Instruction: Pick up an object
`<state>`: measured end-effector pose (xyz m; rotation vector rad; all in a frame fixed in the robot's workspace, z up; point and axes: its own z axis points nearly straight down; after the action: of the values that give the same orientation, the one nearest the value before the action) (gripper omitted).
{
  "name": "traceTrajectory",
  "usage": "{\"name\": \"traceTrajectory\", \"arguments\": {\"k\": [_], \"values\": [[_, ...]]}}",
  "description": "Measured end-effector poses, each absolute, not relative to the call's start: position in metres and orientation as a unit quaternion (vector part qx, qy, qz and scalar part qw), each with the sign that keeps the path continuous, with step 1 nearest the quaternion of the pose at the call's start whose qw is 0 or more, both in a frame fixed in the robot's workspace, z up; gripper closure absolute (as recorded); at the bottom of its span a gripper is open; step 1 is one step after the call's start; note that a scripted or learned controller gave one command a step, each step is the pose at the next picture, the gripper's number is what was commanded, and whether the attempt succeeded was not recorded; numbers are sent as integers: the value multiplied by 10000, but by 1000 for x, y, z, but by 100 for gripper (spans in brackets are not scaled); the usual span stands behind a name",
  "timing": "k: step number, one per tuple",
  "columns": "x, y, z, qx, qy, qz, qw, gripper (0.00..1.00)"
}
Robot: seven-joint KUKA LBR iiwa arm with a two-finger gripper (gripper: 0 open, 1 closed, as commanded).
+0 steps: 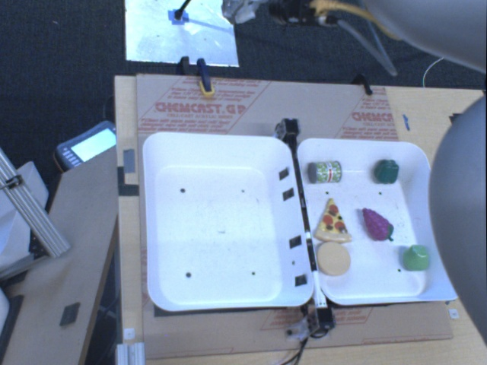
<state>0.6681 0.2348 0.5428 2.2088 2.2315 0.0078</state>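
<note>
**Toy food waits in right bin**

Camera view: the gripper (245, 2) hangs at twelve o'clock beyond the bench; whether it is parted cannot be told. In the right bin (415, 158), a pizza slice (332, 221) lies centre-left, a can (325, 172) at eleven, a purple eggplant (377, 223) at three.

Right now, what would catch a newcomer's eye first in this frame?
The cluster of toy food in the right bin: a pizza slice beside the divider, a round cookie just below it, a purple eggplant to their right, and a small can lying on its side near the top. Next, the grey arm looming over that bin's right edge.
</note>
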Motion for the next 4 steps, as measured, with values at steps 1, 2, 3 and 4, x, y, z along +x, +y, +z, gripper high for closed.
{"name": "traceTrajectory", "arguments": {"k": [1,2,3,4], "values": [[668,235,542,7030,7112,21,7,0],[668,235,554,7015,7127,34,13,100],[668,235,554,7009,7132,29,11,0],[668,235,565,6995,7146,41,17,100]]}}
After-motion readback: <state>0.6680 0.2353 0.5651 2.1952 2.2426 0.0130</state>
